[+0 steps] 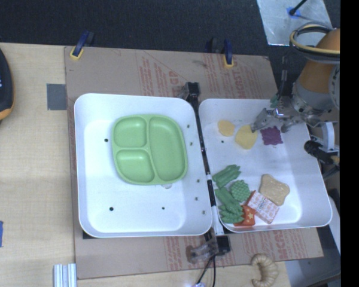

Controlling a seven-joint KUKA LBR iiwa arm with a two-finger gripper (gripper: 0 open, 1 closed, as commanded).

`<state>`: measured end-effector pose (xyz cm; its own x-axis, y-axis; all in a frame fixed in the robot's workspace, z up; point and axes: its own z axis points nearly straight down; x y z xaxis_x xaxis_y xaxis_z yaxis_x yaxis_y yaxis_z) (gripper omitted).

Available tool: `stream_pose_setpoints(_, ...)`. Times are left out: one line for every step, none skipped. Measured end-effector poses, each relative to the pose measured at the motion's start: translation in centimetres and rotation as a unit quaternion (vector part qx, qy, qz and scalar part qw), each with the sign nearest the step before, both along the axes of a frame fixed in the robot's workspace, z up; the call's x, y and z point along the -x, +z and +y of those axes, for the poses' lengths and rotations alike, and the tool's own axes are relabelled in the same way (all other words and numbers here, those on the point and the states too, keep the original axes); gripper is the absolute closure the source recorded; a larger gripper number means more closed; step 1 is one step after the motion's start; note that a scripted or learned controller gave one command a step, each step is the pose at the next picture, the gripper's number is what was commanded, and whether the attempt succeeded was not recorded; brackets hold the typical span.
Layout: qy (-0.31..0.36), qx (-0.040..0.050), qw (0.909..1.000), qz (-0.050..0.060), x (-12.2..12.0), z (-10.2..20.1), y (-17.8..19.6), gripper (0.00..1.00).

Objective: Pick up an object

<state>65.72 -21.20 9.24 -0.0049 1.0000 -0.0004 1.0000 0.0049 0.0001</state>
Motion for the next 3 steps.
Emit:
stream_pose_setpoints(-0.001, -0.0002, 1.0000, 0.002, 1.1, 0.0, 0.0, 0.00)
stream_pose_setpoints(0.000, -0.0001, 1.0000, 0.002, 1.0, 0.0, 1.1, 1.00)
stream_pose_setpoints(0.000, 0.0000, 1.0000, 0.002, 1.0, 0.0, 1.1, 0.00)
